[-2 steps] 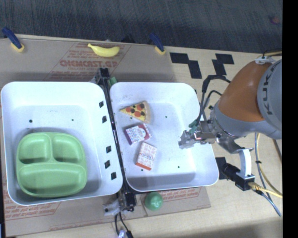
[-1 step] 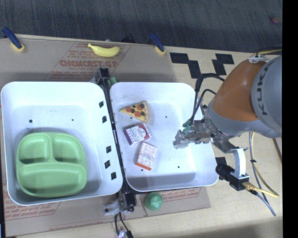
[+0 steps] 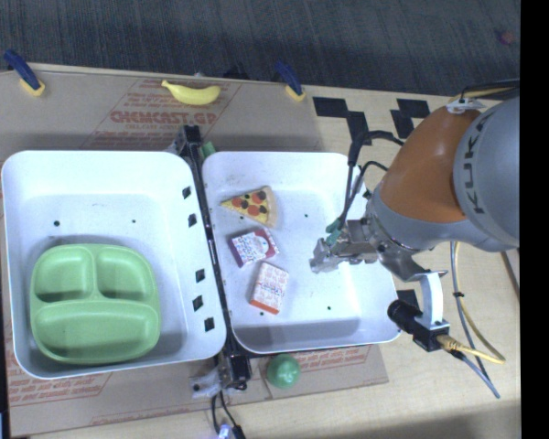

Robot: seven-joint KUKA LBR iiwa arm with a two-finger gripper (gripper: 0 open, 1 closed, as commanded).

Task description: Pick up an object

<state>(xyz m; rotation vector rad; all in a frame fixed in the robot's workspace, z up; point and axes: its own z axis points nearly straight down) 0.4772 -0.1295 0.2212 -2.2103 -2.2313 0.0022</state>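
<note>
Hand over right bin; finger state indeterminable. Nearby: flat white-and-red packet, orange strip at lower end.

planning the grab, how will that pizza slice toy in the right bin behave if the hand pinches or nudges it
The pizza slice lies flat and thin on the right bin floor, so it probably slides rather than rolls. Its low profile likely gives the hand little edge to pinch. It looks small, probably light.

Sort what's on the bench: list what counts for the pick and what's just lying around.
For the pick:
claw, over the right bin
pizza slice
red-and-white packet
card box

Lying about:
green tray in the left bin
banana on the cardboard
green ball by the front edge
blue clamps
</note>
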